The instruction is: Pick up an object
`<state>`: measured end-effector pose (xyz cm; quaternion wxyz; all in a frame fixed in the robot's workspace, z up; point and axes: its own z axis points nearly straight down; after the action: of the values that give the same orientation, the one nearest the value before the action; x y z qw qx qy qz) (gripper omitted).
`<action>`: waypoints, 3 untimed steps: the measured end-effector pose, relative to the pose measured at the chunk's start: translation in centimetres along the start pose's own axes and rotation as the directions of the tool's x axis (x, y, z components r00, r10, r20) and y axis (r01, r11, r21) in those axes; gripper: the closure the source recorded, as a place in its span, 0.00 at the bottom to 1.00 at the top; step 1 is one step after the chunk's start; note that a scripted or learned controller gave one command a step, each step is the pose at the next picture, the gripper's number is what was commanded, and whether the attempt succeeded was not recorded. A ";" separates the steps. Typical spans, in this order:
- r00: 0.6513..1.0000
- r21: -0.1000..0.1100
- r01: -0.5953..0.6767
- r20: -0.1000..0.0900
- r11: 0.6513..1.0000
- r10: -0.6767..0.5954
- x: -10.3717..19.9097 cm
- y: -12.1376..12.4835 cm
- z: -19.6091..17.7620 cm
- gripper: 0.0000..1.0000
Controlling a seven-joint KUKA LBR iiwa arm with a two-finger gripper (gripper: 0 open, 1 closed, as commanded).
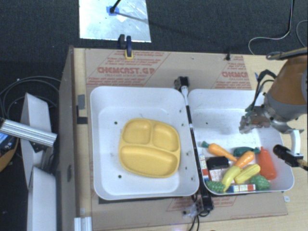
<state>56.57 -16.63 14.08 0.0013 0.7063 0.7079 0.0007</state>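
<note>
My end effector [250, 123] hangs over bare floor in the right bin [226, 110], its grip state unclear to me, while the orange carrot [222, 151] lies below-left in the frame, long axis running upper-left to lower-right.

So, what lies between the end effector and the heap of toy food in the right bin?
In the camera view, a stretch of bare white bin floor separates the end effector from the toy food.
</note>
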 end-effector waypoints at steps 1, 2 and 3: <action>1.000 0.000 0.000 0.000 1.000 0.000 0.0 0.0 0.0 0.00; 1.000 -0.002 0.001 0.000 1.000 -0.001 0.0 0.1 -1.0 1.00; 1.000 -0.002 0.001 0.000 1.000 -0.001 0.0 0.1 -1.0 0.00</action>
<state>56.66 -16.62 15.12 0.0021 0.7060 0.7082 0.0015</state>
